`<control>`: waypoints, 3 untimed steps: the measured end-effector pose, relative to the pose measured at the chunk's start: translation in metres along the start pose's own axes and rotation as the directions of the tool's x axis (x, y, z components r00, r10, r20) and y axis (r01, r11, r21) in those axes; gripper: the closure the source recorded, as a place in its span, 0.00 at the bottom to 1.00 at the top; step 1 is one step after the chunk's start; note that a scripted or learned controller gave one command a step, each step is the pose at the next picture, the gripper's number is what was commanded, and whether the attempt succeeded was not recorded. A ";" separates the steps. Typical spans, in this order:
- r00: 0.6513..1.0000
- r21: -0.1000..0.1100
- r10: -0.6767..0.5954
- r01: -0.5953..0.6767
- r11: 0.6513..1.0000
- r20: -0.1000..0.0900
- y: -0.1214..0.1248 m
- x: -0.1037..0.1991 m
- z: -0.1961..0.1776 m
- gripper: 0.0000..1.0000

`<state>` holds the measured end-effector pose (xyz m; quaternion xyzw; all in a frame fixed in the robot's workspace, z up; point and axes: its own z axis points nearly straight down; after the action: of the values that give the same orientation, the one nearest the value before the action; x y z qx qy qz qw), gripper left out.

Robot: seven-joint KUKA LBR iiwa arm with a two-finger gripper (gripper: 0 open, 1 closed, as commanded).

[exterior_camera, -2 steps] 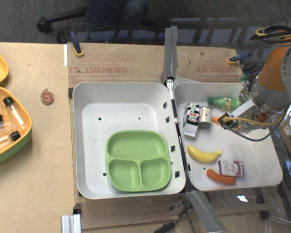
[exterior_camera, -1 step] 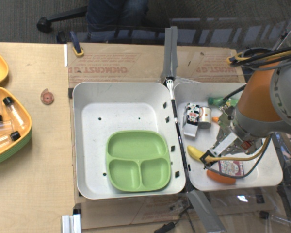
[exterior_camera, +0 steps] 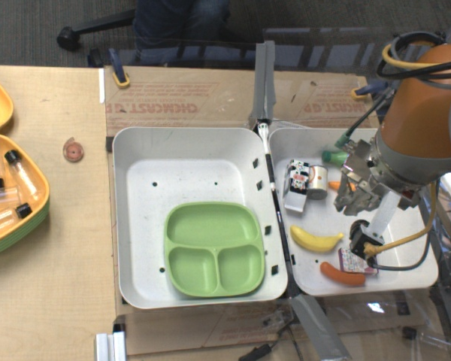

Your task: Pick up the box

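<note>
One box (exterior_camera: 298, 179) (banana (exterior_camera: 316, 238) nearby) lies apart from the gripper (exterior_camera: 351, 195).

A flat brown cardboard sheet (exterior_camera: 210, 89) lying under the 2 bins is carrying red block lettering (exterior_camera: 154, 107) along its far strip, just behind the left bin. The letters are showing flipped in this view and are looking like "CHEMCIST", though the word is not reading with certainty. A second run of red print (exterior_camera: 316, 104) is showing behind the right bin, too broken to read. A small white cardboard box (exterior_camera: 299, 180) in the right bin is bearing black printing, too small to make out.
</note>
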<state>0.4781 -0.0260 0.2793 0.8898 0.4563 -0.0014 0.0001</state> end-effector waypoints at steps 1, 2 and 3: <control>0.999 0.004 -0.039 0.039 0.999 0.002 -0.034 0.045 0.089 1.00; 0.946 0.001 -0.325 0.325 0.946 0.000 0.069 -0.014 0.035 1.00; 0.986 0.003 -0.167 0.167 0.986 0.001 0.002 0.029 0.089 1.00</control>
<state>0.4965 -0.0043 0.1900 0.8485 0.5291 -0.0026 -0.0012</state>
